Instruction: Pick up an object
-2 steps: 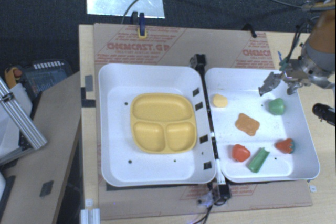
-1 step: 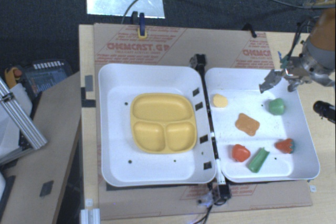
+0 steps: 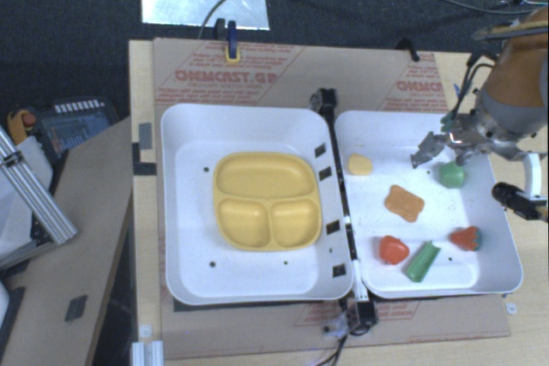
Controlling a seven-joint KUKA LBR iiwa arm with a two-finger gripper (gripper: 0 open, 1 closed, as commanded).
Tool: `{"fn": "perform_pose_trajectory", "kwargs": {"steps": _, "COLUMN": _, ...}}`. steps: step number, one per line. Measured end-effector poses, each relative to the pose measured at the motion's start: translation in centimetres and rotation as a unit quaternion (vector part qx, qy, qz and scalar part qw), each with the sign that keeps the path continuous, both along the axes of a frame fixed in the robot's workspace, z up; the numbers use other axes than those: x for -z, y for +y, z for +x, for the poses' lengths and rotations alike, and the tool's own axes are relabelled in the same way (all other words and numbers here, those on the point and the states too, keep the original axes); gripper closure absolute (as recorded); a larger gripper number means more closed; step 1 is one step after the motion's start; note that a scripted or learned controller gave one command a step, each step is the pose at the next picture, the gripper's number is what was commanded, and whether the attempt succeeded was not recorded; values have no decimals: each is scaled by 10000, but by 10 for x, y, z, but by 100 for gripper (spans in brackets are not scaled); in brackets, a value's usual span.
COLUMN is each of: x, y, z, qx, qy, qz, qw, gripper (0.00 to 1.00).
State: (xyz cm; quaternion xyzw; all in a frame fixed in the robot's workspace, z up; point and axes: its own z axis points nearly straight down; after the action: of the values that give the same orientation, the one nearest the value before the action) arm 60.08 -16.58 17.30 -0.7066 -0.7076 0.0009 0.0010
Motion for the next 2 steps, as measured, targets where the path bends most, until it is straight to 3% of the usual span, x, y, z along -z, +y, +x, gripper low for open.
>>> {"fn": "perform_pose_trajectory", "kwargs": {"steps": 1, "x": 62, "y": 3, "z": 2, "qx": -2, "qy": -2, "qz": 2, "qw": 10000, "gripper": 0}}
{"fn": "perform_pose_trajectory", "kwargs": {"steps": 2, "x": 89, "y": 5, "z": 3, "qx": -5, "qy": -12, "qz": 18, "qw": 10000, "gripper": 0}}
